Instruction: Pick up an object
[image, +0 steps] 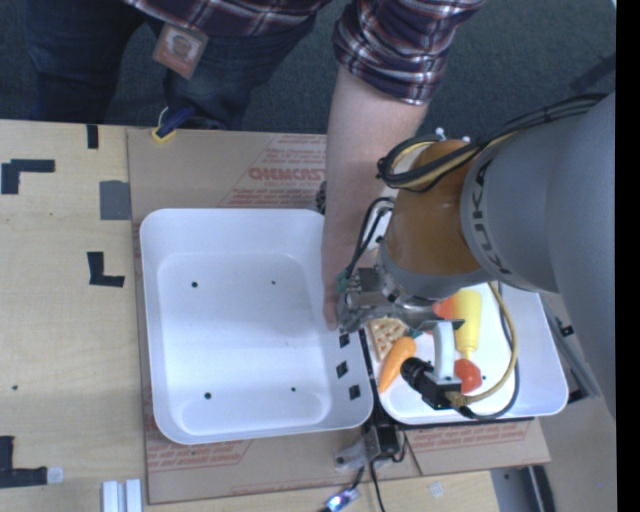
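The right white bin (540, 398) holds an orange toy carrot (396, 360), a tan waffle-like piece (385, 329) and a yellow bottle-shaped toy (468, 318) with a red end (467, 374). My gripper (356, 300) hangs low over the left edge of this bin, just above the waffle piece and the carrot. The orange band and grey wrist above hide most of it. I see nothing clearly held in it.
A person's bare forearm (356, 190) reaches down from the top to the gap between the bins, right beside my gripper. The left white bin (152, 300) sits beside it on cardboard. A black cable loops over the right bin's front.
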